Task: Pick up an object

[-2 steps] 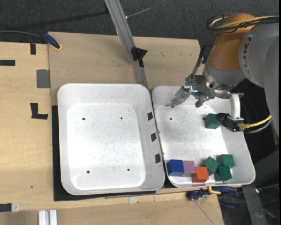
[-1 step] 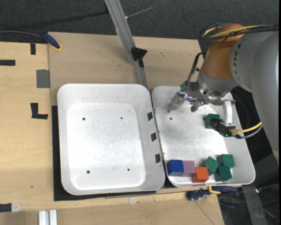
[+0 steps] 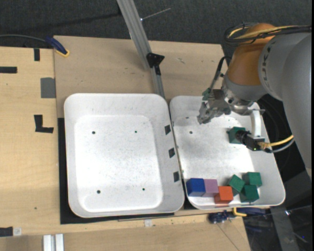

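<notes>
Hovering over right bin (image 3: 184, 140) far edge: end effector (image 3: 204, 117), finger state unclear; blocks (image 3: 224, 187) clustered along near edge.

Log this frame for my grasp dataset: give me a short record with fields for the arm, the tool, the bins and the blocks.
arm: grey with orange band, reaching in from the right
tool: above the far part of the right bin, nothing seen in it
right bin: holds all the blocks
blocks at near edge: blue block, purple block, orange block, three green blocks
separate block: dark green block by the right wall
left bin: white, speckled floor
</notes>
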